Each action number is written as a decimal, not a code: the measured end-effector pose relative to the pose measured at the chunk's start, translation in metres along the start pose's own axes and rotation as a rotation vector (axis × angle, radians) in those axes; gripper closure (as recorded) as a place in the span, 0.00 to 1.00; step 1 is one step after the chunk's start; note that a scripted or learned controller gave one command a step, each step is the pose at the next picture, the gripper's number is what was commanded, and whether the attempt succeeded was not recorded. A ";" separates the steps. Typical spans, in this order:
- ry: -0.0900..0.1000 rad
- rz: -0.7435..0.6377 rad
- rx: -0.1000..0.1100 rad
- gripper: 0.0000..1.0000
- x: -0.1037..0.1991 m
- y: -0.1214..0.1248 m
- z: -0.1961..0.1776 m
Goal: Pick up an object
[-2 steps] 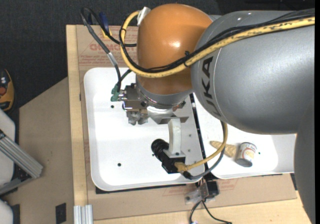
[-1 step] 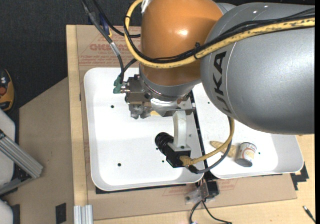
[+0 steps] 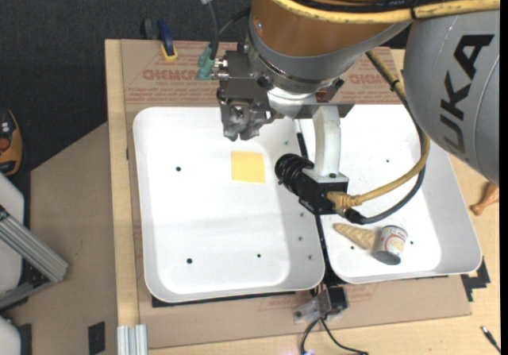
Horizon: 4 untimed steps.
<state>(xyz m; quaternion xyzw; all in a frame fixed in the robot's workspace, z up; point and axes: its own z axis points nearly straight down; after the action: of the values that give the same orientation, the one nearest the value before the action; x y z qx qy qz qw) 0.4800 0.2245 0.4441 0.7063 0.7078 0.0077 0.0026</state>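
The arm [image 3: 357, 4] fills the top and right of the view, cut off by both edges, and its bulk hides the far rims of both bins. Under it sits the dark gripper [image 3: 240, 119], low over the far part of the left bin [image 3: 159, 187]. Whether the jaws are spread or pressed together, I cannot tell; they are a dark blur with nothing seen between them.

Just in front of the gripper lies a flat yellow square [image 3: 248, 166], on the left bin's floor, right of centre and apart from the jaws. In the right bin [image 3: 444, 187], at the near edge, a tan cone [image 3: 353, 234] lies on its side, and a small can [image 3: 390, 243] lies just beside it, seemingly touching. Its label is too small to read.

A white bracket [image 3: 326, 147] and a black fitting [image 3: 302, 179] hang over the seam between the bins, with a yellow hose [image 3: 397, 187] looping above the right bin, close to the cone. That cluster crowds the middle.

The left and near parts of the left bin's floor lie open. Both bins rest on a brown board [image 3: 119, 107] on the counter, with a blue-and-yellow clamp [image 3: 165, 37] at the board's far left corner.
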 end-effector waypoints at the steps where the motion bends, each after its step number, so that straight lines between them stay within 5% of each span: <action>1: -0.012 0.004 0.026 1.00 -0.002 -0.005 0.155; 2: -0.006 0.003 0.011 1.00 -0.001 0.015 0.124; 3: -0.004 0.000 0.009 1.00 0.000 -0.002 0.073; 4: -0.011 0.004 0.023 1.00 -0.001 0.006 0.149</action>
<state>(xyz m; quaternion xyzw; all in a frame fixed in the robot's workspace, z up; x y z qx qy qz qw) 0.4886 0.2242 0.2952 0.7076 0.7066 -0.0041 -0.0017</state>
